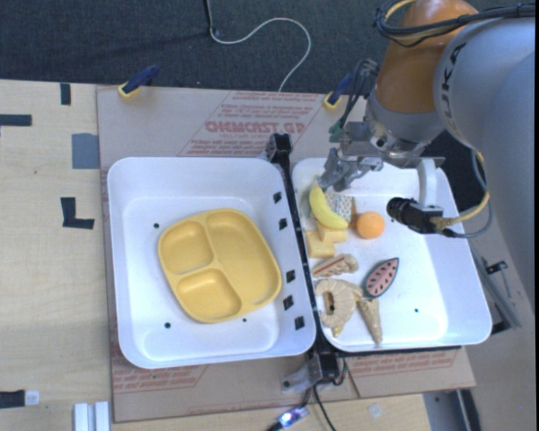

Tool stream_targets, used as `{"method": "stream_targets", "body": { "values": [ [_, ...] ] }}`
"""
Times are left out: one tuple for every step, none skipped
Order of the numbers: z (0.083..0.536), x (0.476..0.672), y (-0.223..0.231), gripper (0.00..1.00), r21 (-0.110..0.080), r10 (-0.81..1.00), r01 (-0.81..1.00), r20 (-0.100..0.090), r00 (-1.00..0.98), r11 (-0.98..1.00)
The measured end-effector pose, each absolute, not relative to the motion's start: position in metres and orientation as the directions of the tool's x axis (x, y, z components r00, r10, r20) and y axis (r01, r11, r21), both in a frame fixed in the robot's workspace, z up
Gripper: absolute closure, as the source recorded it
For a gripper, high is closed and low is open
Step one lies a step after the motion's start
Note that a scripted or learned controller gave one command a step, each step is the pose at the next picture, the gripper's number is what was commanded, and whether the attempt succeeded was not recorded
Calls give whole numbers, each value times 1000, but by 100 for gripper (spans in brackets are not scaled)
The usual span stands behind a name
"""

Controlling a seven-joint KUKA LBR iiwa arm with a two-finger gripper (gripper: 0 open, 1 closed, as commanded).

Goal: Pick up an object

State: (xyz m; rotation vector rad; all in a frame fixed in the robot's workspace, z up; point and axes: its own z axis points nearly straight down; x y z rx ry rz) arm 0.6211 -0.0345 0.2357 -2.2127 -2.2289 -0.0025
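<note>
Your gripper [340,174] hangs low over the far left corner of the right bin [449,326], and the nearest thing to take is the banana [324,206], lying just below and a touch left of it, close against the wall the two bins share. The banana's long axis runs from far to near with a slight curve, its far tip almost under the gripper, so you would want the gripper to close across that line, left to right, rather than along it. How wide the gripper stands you cannot tell from this angle; the wrist hides it, and nothing shows between its tips. Mind the crowding: a pale speckled piece [342,206] sits touching the banana's right side and a yellow block [322,241] lies just at its near end, so a sloppy descent may nudge those instead. The orange ball [370,225] lies apart to the right, an easier but farther target. The left bin [130,196] carries a yellow tray [218,265]
</note>
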Motion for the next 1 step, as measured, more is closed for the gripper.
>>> {"method": "stream_targets", "body": {
  "values": [
    [224,646,22,100,-1,1000,1000,0,-7,7]
  ]
}}
